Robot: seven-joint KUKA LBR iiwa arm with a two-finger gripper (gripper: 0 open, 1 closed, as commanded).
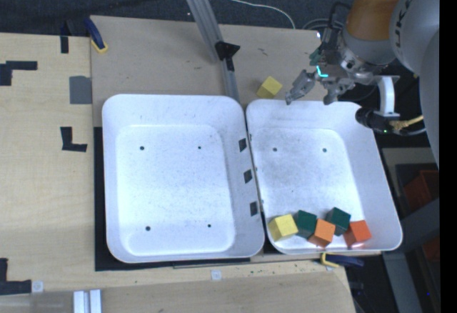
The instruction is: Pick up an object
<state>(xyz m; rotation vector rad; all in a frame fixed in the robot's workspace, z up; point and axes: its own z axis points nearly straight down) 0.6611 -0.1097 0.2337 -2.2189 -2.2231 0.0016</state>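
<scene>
Several small blocks lie clustered at the near edge of the right bin (371,161): a yellow block (283,225), a dark green block (305,221), an orange block (323,231), a second green block (338,218) and a red-orange block (358,231). Another yellow block (270,86) rests on the bench just beyond the bins. My gripper (313,90) hangs over the far rim of the right bin, to the right of that yellow block. Its two fingers are spread apart with nothing between them.
The left bin (171,176) sits beside the right one. A grey metal pole (203,11) slants down from the top toward the gap between the bins. Black tape marks and a blue-yellow clip (96,36) lie on the bench at left.
</scene>
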